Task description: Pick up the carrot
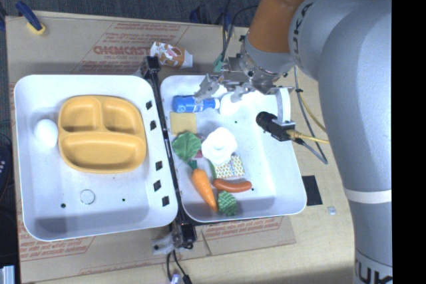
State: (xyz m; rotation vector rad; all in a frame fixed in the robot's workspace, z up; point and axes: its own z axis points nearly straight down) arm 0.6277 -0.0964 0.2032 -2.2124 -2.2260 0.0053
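Well apart, carrot and tool in right bin.

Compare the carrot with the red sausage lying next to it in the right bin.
The carrot is orange and tapers to a point; the sausage is red with rounded ends and even thickness. The carrot is longer and lies steeply, running toward the bin's near wall, while the sausage lies almost level across the picture. The carrot's upper end sits by the green lettuce piece; the sausage lies below the patterned packet. Both are slim toy foods resting in the right bin, untouched.
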